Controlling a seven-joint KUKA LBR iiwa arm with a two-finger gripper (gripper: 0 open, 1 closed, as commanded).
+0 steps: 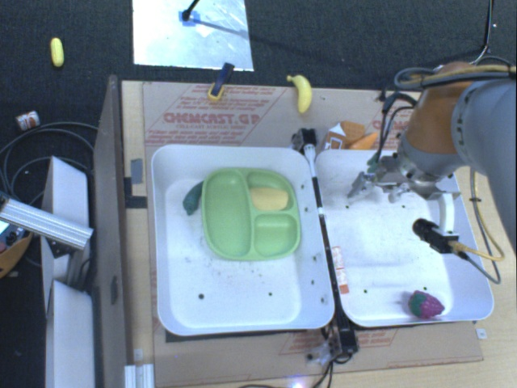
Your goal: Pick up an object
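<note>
My gripper [373, 194] hangs over the back part of the right bin [380, 297], open, with nothing between its fingers. A pink and green strawberry-like toy [426, 304] lies in that bin's front right corner, well away from the gripper. In the left bin [174, 297] sits a green divided plate [238, 233] with a yellow piece [270, 198] in its back right compartment. A dark green object [192, 197] lies against the plate's left edge.
A black part with a yellow cable [434, 236] hangs off the arm over the right bin. Behind the bins lie a small banana [302, 93], an orange and white object [349, 136] and a blue and yellow clamp [219, 82]. The divider rail [321, 217] runs between the bins.
</note>
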